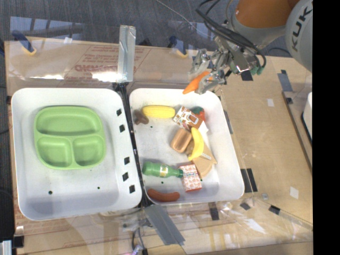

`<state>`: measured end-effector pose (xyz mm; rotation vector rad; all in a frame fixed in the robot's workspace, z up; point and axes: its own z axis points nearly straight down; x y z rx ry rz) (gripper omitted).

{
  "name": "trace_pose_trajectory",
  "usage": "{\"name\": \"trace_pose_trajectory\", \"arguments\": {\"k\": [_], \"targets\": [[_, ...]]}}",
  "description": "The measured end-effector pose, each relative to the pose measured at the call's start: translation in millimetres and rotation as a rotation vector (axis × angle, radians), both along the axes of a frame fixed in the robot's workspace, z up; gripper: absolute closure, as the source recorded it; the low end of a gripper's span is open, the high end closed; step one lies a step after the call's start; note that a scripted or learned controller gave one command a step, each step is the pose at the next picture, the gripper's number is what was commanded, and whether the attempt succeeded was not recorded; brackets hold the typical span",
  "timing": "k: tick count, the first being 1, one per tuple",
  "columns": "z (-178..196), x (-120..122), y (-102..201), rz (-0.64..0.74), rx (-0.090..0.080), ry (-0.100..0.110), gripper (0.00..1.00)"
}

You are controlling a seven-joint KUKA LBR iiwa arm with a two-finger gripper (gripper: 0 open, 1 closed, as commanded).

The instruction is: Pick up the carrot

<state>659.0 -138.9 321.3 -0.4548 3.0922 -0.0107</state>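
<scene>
A: In the camera view, the metal two-finger claw (208, 77) hangs above the far edge of the right-hand shallow white plastic bin (229, 142), near its far right corner. It is clenched on the small orange tapered carrot (192, 84); the carrot's thick end sits between the fingers and its tip slants out toward the left.

B: So the carrot is off the bin floor?

A: It looks lifted, above the rim rather than lying in the bin. I'd judge the pick as made and the lift as the step in hand.

B: And next?

A: Only a steady rise, keeping the grip firm, since the hold is on one end. Below, the yellow plastic corn cob (158, 111) and curved yellow banana (197, 144) lie well apart from it. The green divided plate (69, 137) rests in the left bin (21, 158).
</scene>
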Motion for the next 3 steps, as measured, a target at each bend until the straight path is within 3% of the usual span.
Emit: {"name": "trace_pose_trajectory", "arguments": {"k": [1,2,3], "targets": [[-30,-87,24,0.243,0.002,0.016,1.0],[-31,-106,84,0.41,0.002,0.017,1.0],[-133,-118,139,0.557,0.004,0.025,1.0]]}}
